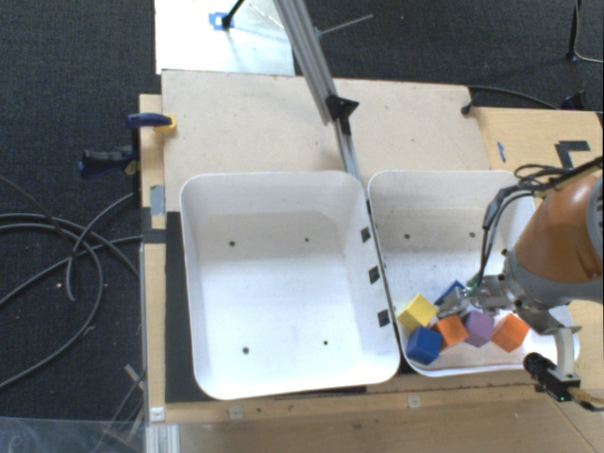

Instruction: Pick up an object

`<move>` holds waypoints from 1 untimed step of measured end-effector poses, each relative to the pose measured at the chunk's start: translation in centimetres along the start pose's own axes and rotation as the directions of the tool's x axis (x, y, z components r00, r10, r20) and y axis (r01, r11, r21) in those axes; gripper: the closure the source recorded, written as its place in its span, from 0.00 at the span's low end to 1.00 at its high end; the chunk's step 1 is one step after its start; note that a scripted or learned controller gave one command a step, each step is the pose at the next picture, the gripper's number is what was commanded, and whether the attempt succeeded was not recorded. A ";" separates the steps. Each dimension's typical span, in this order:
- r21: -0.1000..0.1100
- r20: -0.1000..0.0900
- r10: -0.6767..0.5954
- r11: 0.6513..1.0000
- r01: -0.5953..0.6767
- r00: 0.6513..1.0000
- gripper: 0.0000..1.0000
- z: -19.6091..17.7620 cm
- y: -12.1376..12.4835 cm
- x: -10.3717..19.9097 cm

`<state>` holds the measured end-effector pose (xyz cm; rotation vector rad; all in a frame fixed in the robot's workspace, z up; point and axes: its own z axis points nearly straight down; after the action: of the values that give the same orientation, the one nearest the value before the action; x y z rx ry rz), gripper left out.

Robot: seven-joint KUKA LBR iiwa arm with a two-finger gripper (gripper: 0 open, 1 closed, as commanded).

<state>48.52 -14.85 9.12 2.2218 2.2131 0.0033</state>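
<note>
Several small blocks lie clustered in the near corner of the right bin (425,215): a yellow one (417,310), a blue one (425,344), an orange one (453,329), a purple one (479,328) and a second orange one (511,332). Another blue block (451,292) peeks out just behind them. My gripper (461,301) is low in the bin, right over this cluster, between the yellow block and the purple one. The wrist and the orange band (564,243) hide the bin's right side.
The left bin (274,192) stands beside the right one, sharing a raised divider wall (373,272). A slanted metal pole (307,45) crosses the bench behind the bins. Cables run along the arm and lie on the floor at the left.
</note>
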 end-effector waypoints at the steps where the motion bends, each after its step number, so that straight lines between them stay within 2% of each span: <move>1: -0.004 0.016 -0.001 1.000 0.001 1.000 0.00 0.0 0.0 4.9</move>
<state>48.50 -9.99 9.15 2.2111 2.2039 -0.0102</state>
